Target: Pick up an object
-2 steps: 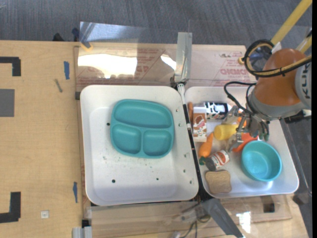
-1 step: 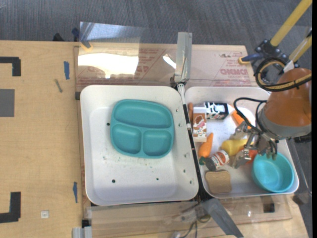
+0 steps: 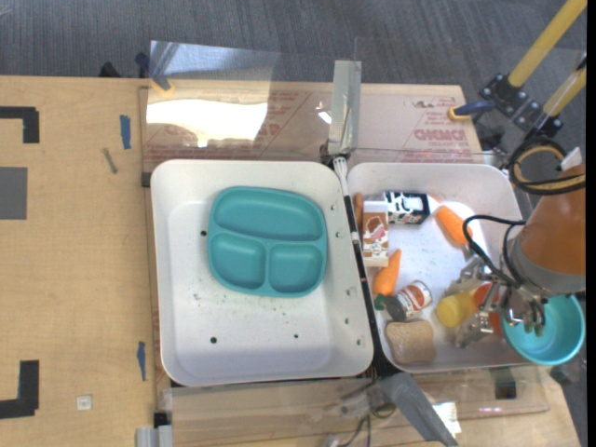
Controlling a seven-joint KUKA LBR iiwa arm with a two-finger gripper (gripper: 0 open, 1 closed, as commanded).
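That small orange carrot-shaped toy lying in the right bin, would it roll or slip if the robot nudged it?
The small orange carrot-shaped toy looks tapered and rounded, so it would probably roll in a curve. Its smooth, plastic-looking surface may slip between fingers. It seems light for its size.

- Two bins sit side by side on the bench [image 3: 65,277]: left bin [image 3: 177,343], right bin [image 3: 424,180].
- A divided plate [image 3: 267,240] lies in the left bin.
- In the right bin, a carton [image 3: 407,207] lies at the back, with a box [image 3: 374,236] just left of it.
- A carrot [image 3: 388,273] lies before the box, a can [image 3: 414,298] before the carrot, and a bread piece [image 3: 411,340] at the front.
- The gripper [image 3: 480,310] is over the bin's right side, beside a bowl [image 3: 557,338].
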